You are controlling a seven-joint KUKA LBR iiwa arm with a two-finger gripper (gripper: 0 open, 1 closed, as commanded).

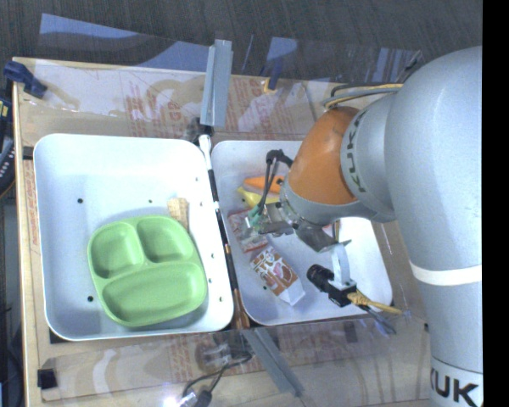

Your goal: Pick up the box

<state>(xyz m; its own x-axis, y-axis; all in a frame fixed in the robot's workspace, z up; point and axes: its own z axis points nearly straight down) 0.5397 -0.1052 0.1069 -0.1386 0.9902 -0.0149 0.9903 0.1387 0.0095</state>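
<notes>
Box [277,275] lies flat in the right bin [371,265], near the front wall. Green plate [148,270] sits in the left bin [59,227]. Gripper [261,219] is just behind the box, over a red packet [240,227]; grip state can't tell. Orange and yellow bits [256,189] lie further back.

Orange band [322,172]: dark letters "KUK" ran sideways along its right side, right of the frame's centre, where the grey shell cut off the rest of the word.
Grey arm [441,142]: large dark letters "KUK" stood in the lower right corner of the frame, cut by the edge.
Box [276,271]: red-brown and white print, in the right bin [373,253]; too small to read.
Bench [110,100]: faded reddish printing in the upper part of the frame; no word could be made out.
</notes>
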